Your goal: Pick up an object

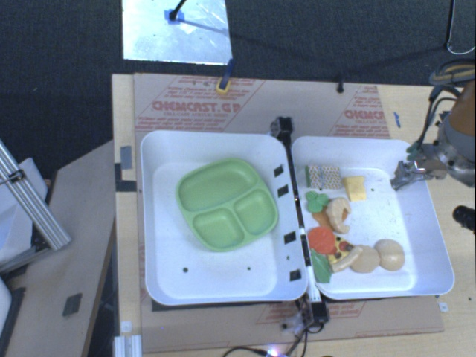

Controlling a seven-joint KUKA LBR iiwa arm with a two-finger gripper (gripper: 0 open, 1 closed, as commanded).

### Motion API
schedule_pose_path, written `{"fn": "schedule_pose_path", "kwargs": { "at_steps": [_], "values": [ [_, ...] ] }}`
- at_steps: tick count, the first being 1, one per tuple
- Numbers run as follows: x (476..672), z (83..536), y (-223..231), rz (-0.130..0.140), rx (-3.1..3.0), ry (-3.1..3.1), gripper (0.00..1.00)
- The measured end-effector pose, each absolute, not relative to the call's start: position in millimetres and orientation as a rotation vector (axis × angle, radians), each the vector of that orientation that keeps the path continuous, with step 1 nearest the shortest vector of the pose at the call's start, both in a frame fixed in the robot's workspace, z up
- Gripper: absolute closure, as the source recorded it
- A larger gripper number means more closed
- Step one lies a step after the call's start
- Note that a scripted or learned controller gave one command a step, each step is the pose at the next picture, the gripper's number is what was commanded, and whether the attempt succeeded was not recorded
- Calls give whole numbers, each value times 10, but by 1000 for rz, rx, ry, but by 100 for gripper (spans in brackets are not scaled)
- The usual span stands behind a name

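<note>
Camera view, objects: toy food clustered in the right bin (pixel 428 222), left half, including a yellow block (pixel 355 188), a speckled block (pixel 324 176), green pieces, a red piece (pixel 322 239) and two tan rounds (pixel 378 256).
Gripper (pixel 405 173): at the right bin's upper right rim, nothing seen held; finger state cannot be told.
Left bin (pixel 160 199): holds a green divided plate (pixel 226 203).
</note>
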State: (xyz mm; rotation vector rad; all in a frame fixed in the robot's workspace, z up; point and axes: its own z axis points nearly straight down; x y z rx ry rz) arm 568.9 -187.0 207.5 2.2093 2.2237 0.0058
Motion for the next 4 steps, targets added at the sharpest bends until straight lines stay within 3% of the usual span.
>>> {"fn": "schedule_pose_path", "kwargs": {
  "at_steps": [1,4],
  "values": [
    [5701,2255,-1870,3,2212,2225,100],
    [5837,2341,-273,5,2209,2233,100]
  ]
}}
